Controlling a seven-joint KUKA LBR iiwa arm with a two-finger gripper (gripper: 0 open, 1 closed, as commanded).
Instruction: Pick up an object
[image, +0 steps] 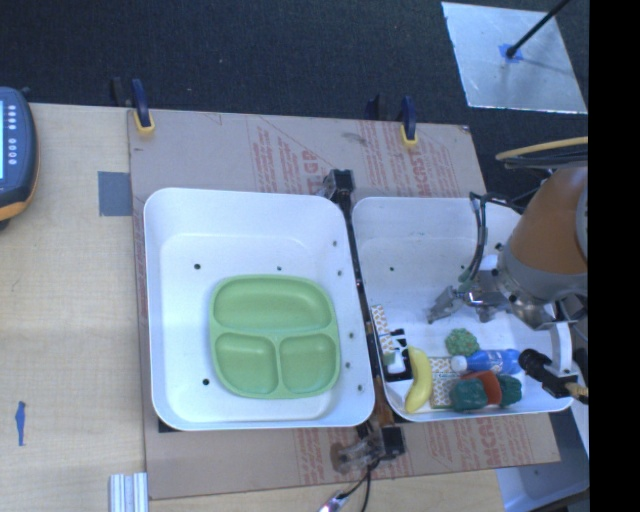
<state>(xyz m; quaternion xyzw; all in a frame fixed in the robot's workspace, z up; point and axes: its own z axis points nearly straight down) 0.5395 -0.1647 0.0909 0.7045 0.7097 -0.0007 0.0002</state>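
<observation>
My gripper (457, 304) hangs over the middle of the right bin (410, 250), above bare white floor, its fingers spread open with nothing between them. The grey arm with its orange band (548, 235) reaches in from the right. Just below the gripper lies a small green lumpy object (462, 341). Along the bin's near wall are a yellow banana (419, 380), a blue bottle (490, 361), a red piece (487, 383) and a dark green piece (470, 397). A patterned card (382, 325) leans against the left wall.
The left bin (160, 300) holds a light green divided plate (275, 335). Both bins sit on a cardboard sheet held by blue clamps (143, 110). A blue-faced device (15, 150) rests at the bench's far left.
</observation>
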